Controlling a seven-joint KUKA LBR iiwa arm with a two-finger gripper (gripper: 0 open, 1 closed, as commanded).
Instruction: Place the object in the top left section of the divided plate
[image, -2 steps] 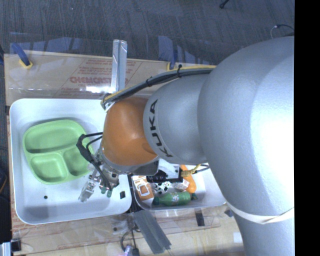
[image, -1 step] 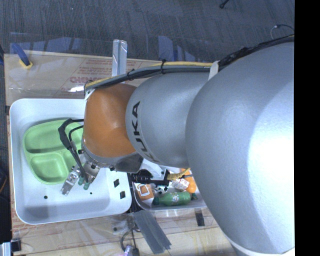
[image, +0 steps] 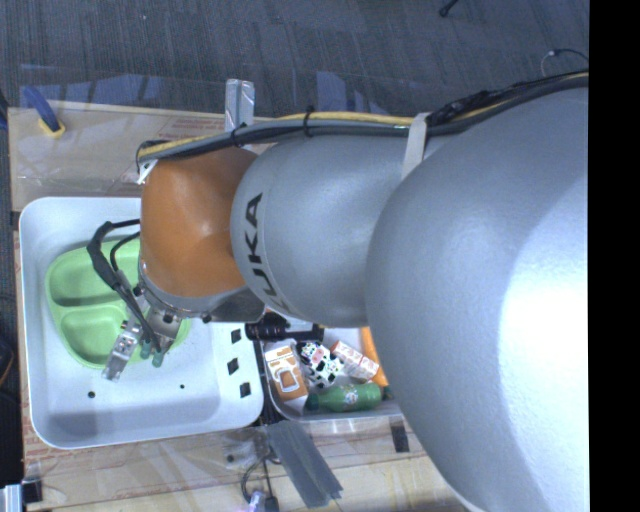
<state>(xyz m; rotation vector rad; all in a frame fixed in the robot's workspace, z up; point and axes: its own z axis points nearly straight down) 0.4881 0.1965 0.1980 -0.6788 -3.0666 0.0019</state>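
The one thing that reads clearly is the maker's name on the grey arm (image: 330, 250): the black letters "UKA", running sideways down the casing just past the orange band (image: 195, 235), with the first letter of the name curving out of sight. In the right-hand bin (image: 300, 412), a small orange-and-white packet (image: 283, 375) carries printing, but it is too small and blurred to make out.
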